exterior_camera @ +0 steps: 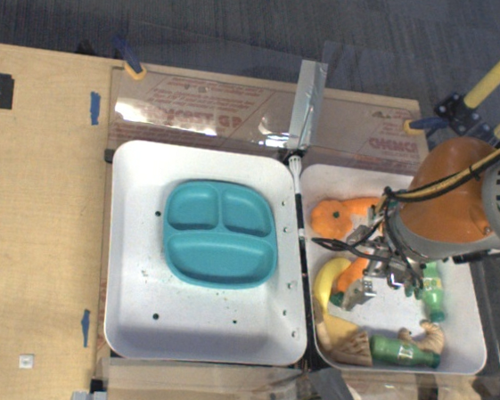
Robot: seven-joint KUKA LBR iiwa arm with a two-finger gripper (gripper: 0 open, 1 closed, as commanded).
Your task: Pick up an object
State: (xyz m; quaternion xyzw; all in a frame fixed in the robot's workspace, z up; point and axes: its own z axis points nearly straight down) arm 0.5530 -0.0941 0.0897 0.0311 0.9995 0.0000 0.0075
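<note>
Hanging just right of the banana (327,289), the gripper (364,288) is being positioned; its state cannot be told.

Grey arm reaching in from the right, orange band above wrist, gripper (364,286) lowered, wrist wrapped in cables
</note>
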